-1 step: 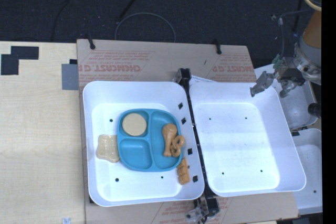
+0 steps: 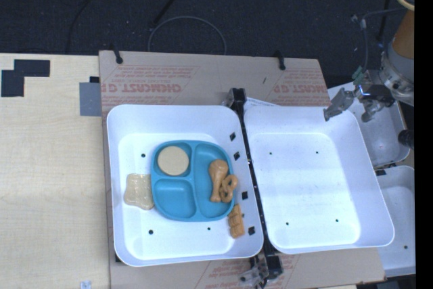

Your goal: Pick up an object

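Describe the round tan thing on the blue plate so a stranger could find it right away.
Look in the left white bin, at the blue divided plate. The round tan disc lies in its upper left compartment, flat and smooth, unlike the knobbly brown pretzel to its right.

From my remote seat, the arm (image 2: 404, 30) runs off the right edge; the gripper (image 2: 352, 105) is too small to read its grip.
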### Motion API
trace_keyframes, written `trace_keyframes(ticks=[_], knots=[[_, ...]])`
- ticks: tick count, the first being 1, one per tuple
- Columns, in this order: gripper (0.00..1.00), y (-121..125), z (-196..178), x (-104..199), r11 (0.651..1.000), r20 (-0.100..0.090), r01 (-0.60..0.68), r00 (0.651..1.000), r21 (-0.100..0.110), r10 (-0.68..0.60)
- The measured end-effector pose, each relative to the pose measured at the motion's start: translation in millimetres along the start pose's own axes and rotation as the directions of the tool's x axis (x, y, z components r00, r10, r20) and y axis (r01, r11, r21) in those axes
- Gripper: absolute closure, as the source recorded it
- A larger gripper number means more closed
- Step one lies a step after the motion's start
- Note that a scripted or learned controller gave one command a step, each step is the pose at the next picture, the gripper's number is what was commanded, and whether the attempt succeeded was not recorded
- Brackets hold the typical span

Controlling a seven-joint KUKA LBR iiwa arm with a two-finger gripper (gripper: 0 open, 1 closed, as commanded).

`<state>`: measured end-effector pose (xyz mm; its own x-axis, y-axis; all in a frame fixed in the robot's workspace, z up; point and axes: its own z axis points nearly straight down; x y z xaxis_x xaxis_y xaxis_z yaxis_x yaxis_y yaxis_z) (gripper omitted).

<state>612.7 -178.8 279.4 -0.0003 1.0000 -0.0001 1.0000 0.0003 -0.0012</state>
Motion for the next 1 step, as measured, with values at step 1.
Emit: trace_keyframes(ticks=[1], knots=[[0.0, 5.4, 47.2, 5.9, 1.0, -0.001, 0.002, 1.0, 0.004, -0.002]])
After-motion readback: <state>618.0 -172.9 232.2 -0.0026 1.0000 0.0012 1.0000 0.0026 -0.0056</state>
